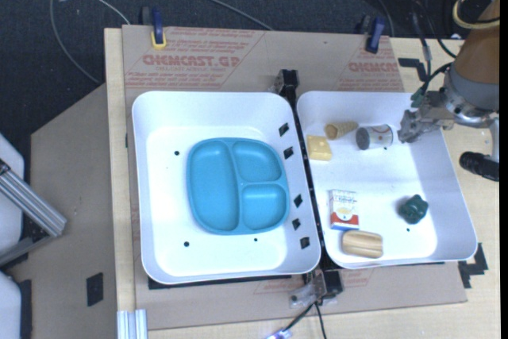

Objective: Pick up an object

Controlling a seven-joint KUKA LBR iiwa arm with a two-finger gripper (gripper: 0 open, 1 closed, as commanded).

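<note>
The right bin (444, 194) holds several small items. A grey cylinder (371, 137) lies near its top middle, with a tan piece (341, 129) and a pale yellow block (319, 148) to its left. A red and white carton (344, 209) and a tan bread roll (361, 244) lie near the front, and a dark green lump (413, 209) sits at the right. My gripper (413, 123) hangs over the bin's upper right, just right of the grey cylinder, and nothing shows between its fingers.
The left bin (159, 194) holds a blue divided plate (238, 185). Black clips line the divider between the bins (295, 171). Blue clamps (157, 26) hold the cardboard base at the back. Cables run across the dark floor behind the bench.
</note>
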